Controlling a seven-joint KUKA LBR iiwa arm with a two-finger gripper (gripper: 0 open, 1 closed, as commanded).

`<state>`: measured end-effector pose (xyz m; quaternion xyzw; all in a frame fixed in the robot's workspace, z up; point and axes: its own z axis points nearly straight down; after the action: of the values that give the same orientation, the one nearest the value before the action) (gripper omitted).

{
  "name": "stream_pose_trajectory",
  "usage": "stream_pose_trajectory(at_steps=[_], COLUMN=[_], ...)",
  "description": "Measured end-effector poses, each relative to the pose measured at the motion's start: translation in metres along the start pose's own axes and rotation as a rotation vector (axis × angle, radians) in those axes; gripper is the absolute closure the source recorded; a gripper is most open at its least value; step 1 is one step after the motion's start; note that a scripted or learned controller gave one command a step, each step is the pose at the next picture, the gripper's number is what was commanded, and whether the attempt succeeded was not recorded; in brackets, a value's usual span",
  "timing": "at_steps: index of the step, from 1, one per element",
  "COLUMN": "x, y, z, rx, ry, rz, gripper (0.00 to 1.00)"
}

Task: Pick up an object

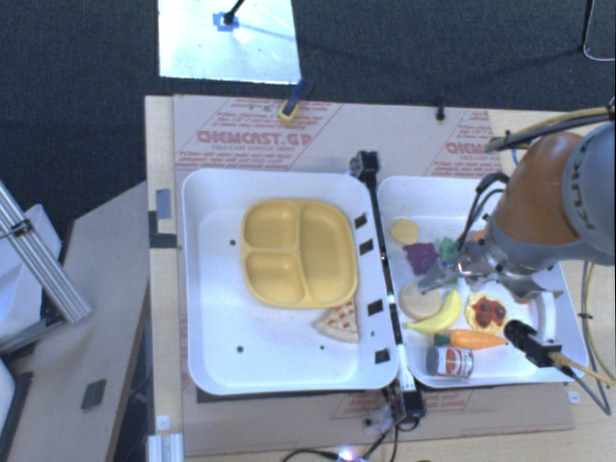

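My gripper (445, 276) hangs low over the middle of the right bin (428, 210), with the grey and orange arm reaching in from the right. It sits just above a pale round cookie (418, 301) and a yellow banana (439, 316), and just below purple grapes (420, 255) and a small green piece (449, 249). Nothing is visibly held. Near the bin's front lie an orange carrot (477, 339), a red-topped tart (488, 312) and a can (449, 362). A yellow disc (405, 230) lies at the far left of that bin.
The left bin (217, 345) holds a yellow divided plate (297, 252) and a pizza slice (339, 321) near the divider. A black-clipped divider rim (377, 268) separates the bins. Cardboard lies under both.
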<state>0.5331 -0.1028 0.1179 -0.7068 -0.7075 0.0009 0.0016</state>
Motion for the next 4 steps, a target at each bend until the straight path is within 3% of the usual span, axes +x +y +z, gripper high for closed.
stream_pose_trajectory(at_steps=[1,2,4], x=[0.001,0.001,0.008], y=[0.002,0.005,0.012], z=[0.032,0.018,-0.092], rx=[-0.006,-0.015,-0.013], ry=[0.002,0.001,-0.003], rz=[0.000,-0.002,-0.004], gripper=[0.00,1.00,1.00])
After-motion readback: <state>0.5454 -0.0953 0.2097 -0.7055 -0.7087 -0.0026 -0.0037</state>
